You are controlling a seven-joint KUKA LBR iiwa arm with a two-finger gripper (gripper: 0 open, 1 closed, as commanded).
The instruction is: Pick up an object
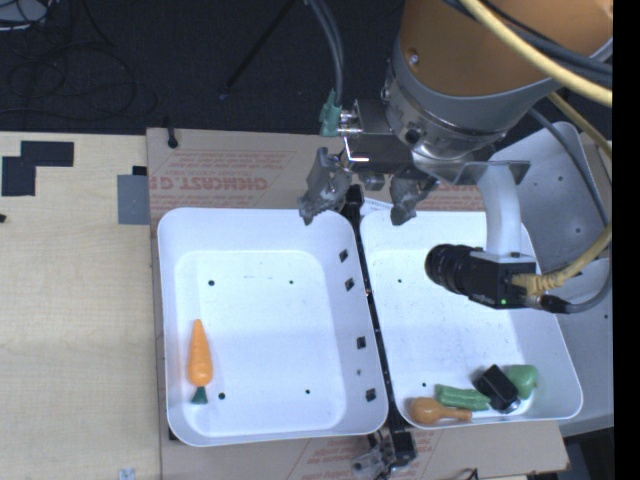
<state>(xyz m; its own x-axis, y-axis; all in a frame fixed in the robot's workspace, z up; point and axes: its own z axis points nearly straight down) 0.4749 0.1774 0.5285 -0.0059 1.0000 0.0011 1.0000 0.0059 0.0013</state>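
One carrot (200,354) (left bin) — alone.

Small orange plastic carrot with a dark green stub (199,356): lying flat on the floor of the left white bin, toward seven o'clock, near the left wall; pointed tip toward twelve o'clock, green end toward six.

Cluster at five o'clock in the right white bin, against the near wall. Small black block-shaped object (496,386): tilted, resting against and partly over a pale green rounded plastic piece (522,376) at its three o'clock side. Darker green elongated plastic piece (461,397): lying flat at the black block's nine o'clock, touching it. Tan-orange pear-shaped plastic piece (436,411): flat, just at seven o'clock of the dark green piece, narrow end toward three o'clock.
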